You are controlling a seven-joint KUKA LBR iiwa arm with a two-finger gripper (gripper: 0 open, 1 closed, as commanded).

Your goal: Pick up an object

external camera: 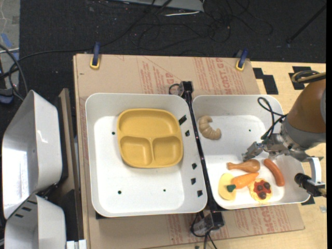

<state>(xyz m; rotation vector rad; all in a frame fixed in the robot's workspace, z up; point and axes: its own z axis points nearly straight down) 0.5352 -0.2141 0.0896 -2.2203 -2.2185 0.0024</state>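
Fingers (252, 150) of the grey two-finger gripper (255, 151) appear as small metallic tips low in the right-hand shallow white plastic bin (236, 108); at this scale it cannot be told whether they are parted or closed, and nothing is visibly lodged between them. The tips sit just above and very near the brown toy chicken drumstick (244, 165), though contact cannot be confirmed. The grey arm with its orange band (307, 108) enters over the bin's right wall.

Near the bin's front edge lie the drumstick, an orange toy carrot (245, 180) resting partly on a flat yellow disc-shaped piece (226, 187), a reddish-orange toy sausage (274, 171) just right of the drumstick, and a yellow piece topped with red and dark spots (261, 189), possibly a toy pizza slice. A pale tan curved toy croissant (209, 128) lies apart near the bin's rear left.

The left-hand shallow white plastic bin (104, 185) holds a yellow three-compartment plastic plate (150, 138), set toward its rear. Both bins rest side by side on a brown cardboard-covered bench (150, 71).
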